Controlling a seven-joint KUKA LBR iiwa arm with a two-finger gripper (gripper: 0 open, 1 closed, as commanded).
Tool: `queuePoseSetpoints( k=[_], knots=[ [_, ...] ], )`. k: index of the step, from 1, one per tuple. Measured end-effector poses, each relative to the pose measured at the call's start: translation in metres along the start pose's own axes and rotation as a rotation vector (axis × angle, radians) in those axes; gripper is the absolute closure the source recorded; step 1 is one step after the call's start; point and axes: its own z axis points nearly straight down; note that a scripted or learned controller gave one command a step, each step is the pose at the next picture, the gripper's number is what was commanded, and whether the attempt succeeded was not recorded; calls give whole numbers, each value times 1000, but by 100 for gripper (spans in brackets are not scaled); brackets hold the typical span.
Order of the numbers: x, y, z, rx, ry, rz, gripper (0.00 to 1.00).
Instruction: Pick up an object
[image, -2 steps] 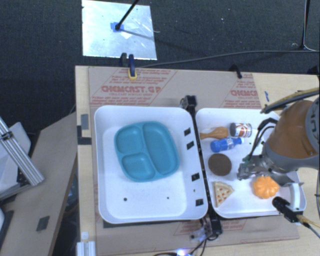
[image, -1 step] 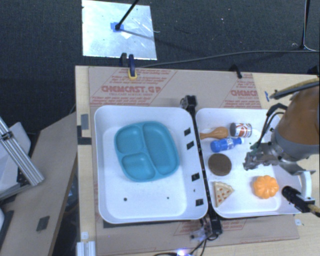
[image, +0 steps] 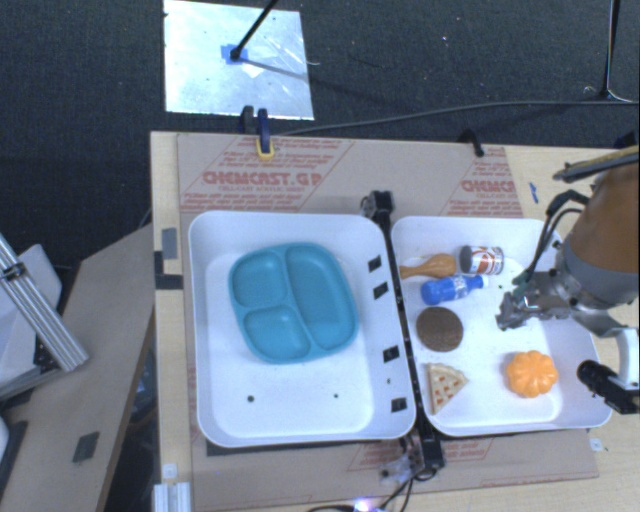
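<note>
Orange ribbed pumpkin (image: 530, 372), flat brown disc (image: 439, 328), blue plastic bottle (image: 451, 289), fingers (image: 508, 312) state unclear.

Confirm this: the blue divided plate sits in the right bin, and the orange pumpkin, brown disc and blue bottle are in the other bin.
Wrong bin. The camera view shows the plate in the left bin; the pumpkin, disc and bottle are in the other, right bin.
</note>
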Motion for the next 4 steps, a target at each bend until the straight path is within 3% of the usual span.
queuePoseSetpoints(
  k=[4],
  knots=[
    [201,77,-30,2,4,-5,100]
  ],
)
